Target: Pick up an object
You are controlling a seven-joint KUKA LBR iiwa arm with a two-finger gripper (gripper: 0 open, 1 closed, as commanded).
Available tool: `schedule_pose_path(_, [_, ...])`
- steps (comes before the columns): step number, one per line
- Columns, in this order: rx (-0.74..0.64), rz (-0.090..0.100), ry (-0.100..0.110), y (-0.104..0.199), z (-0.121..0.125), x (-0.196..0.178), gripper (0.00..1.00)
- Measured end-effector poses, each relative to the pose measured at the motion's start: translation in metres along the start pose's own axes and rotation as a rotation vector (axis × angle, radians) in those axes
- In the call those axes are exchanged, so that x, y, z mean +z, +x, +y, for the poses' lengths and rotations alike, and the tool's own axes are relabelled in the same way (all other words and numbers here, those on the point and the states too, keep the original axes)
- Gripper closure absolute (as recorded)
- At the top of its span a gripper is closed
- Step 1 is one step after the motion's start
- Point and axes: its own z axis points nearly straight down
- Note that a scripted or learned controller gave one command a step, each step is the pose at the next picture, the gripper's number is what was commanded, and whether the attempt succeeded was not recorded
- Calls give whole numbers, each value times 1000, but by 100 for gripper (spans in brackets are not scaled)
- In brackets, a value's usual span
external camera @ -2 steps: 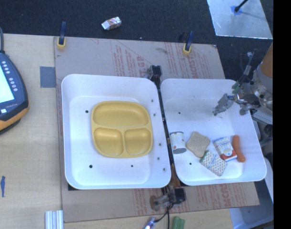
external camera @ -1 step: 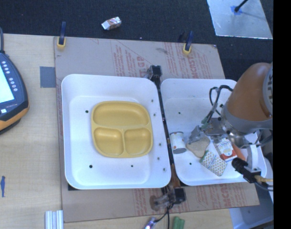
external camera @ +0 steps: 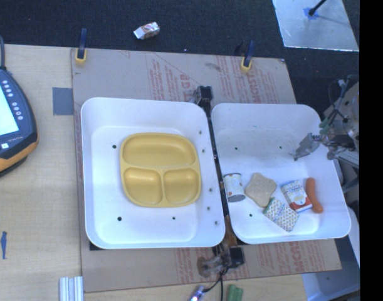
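While hanging over the far right corner of the right bin, keeping the tool low by the wall and well apart from anything worth taking. Carrying nothing, judging by the bare white floor under and around it. Not managing to tell whether apart or together, being too small and dark against the wrist clutter.

Finding the candidates crowded along the near side of that bin: a can lying by the left wall, a bread slice just beside it, a patterned pouch touching the slice's near edge, a carton and an orange sausage side by side further right. Probably bunching like this through landing loose and sliding against each other, with the shallow walls merely stopping them leaving.

Seeing a yellow tray lying flat and alone in the left bin, offering little to pinch. Pinning the cardboard underlay to the worktop with two clamps, presumably stopping the bins shifting under contact.

Judging the pick as barely begun: needing a move toward the near side, then a descent. Favouring the can or the sausage, each having some open floor on one side; risking a double catch among the slice, pouch and carton.
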Motion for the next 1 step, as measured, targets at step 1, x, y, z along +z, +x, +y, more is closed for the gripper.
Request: schedule_pose_path(1, [-5, 2, 4, 83, -43, 72, 0])
